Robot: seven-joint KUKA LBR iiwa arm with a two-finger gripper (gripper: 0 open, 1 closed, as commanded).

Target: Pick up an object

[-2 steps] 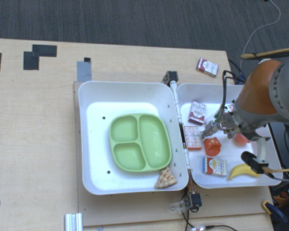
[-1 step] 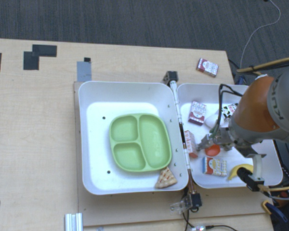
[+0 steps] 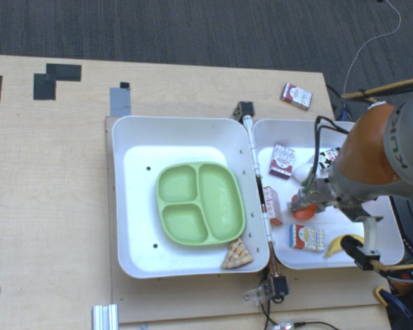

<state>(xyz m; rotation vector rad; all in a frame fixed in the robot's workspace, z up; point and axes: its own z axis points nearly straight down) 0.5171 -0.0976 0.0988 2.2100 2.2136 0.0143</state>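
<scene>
The surface [image 3: 48, 184] is carrying two white bins side by side. The left bin [image 3: 134, 198] is holding a green tray [image 3: 200, 203] with three compartments; a pizza slice [image 3: 237, 254] is lying just beside the tray's near right corner. The arm [image 3: 382, 150] is reaching in over the right bin [image 3: 279, 256], its end effector [image 3: 307, 201] hanging low above a red object [image 3: 303, 212]; whether that object is touched or gripped cannot be told. In the right bin a banana [image 3: 342, 244], a carton [image 3: 308, 238], a red-and-white packet [image 3: 283, 161] and another packet [image 3: 270, 203] are lying around the end effector. A small box [image 3: 297, 96] is lying on the surface beyond the bins.
</scene>
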